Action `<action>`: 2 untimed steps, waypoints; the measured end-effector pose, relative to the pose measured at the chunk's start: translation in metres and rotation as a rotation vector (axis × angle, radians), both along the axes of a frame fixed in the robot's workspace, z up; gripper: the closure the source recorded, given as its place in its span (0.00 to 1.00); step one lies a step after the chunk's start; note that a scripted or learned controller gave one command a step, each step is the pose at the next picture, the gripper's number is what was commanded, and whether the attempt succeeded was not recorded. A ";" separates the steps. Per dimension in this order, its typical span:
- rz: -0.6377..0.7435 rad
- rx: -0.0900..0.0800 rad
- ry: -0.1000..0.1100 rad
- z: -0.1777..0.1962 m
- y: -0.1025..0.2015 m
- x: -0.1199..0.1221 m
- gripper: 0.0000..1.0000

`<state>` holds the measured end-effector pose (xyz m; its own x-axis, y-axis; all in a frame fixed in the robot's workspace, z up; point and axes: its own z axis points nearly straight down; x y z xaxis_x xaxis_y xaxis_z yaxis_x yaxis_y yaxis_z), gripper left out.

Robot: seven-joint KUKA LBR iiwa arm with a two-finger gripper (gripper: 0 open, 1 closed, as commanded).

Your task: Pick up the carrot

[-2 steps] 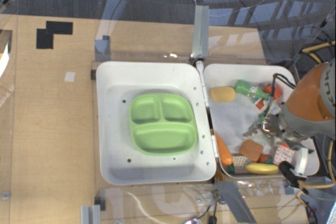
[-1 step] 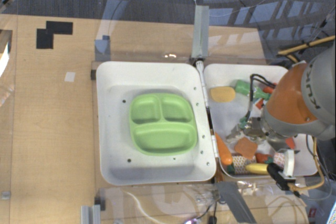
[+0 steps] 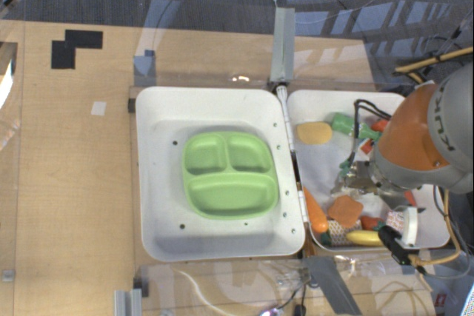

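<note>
The gripper (image 3: 355,181) is hovering in the right bin (image 3: 318,111), approach step; open or closed, I cannot tell. The carrot (image 3: 316,211) is lying beside it w/o contact, so next move is needing a shift toward the carrot, then descent.

- Two bins sit side by side on the desk (image 3: 74,181): the left bin (image 3: 159,159) and the right bin (image 3: 311,111), their inner walls touching.
- A divided plate (image 3: 229,175) lies in the middle of the left bin.
- In the right bin, the carrot (image 3: 316,212) lies along the left wall near the front corner.
- A banana (image 3: 364,237) lies at the front wall, right of the carrot.
- A potato-shaped piece (image 3: 315,132) lies near the back.
- The arm (image 3: 415,144) reaches over the right bin from the right, its hand (image 3: 354,180) above the bin's middle.
</note>
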<state>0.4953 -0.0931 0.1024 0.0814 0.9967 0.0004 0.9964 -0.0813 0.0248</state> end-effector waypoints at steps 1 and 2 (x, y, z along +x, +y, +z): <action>-0.125 0.004 0.020 0.083 0.057 0.020 1.00; -0.253 0.005 0.023 0.082 0.076 0.058 1.00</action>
